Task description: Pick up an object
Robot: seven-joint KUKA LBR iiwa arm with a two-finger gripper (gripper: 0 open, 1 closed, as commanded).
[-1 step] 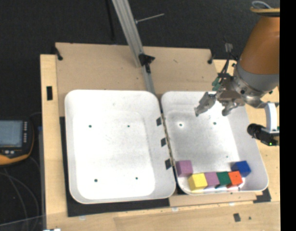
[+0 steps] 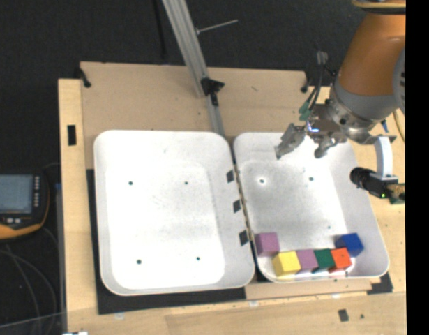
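Gripper (image 2: 306, 145) up over far end of right bin (image 2: 291, 187), fingers (image 2: 287, 142) spread apart, grasping nothing. Blocks bunched along near edge of that bin, well apart from gripper: purple block (image 2: 267, 242), yellow block (image 2: 287, 262), lilac block (image 2: 307, 259), green block (image 2: 324, 259), orange block (image 2: 340, 258), blue block (image 2: 350, 243). Left bin (image 2: 162, 208) just beside, on table (image 2: 144, 96).

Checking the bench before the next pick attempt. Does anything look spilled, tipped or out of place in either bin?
Nothing looks spilled or damaged. The blocks sit bunched along the near edge of the right bin: purple, yellow, blue and orange among them. The gripper hangs open over that bin's far end, away from them.
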